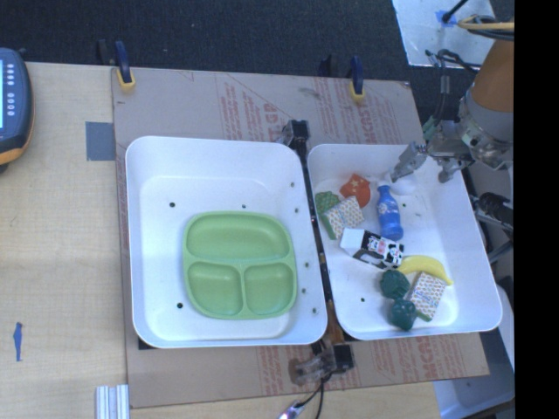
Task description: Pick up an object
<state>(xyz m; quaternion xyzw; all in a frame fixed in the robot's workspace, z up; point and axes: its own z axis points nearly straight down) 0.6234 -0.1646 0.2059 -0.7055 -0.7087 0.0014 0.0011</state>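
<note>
Green tray — left bin

The arm is grey, with an orange band above the wrist. Its gripper is made of pale grey metal and has two thin fingers. Dark cables run beside the wrist.

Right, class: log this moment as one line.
grey two-finger hand: open, over right bin's far edge | holding nothing | blue plastic bottle: lying in bin

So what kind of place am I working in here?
Likely a robotics lab bench: two shallow white bins on clamped cardboard, toy food such as a yellow plastic banana, a green divided plate.
</note>
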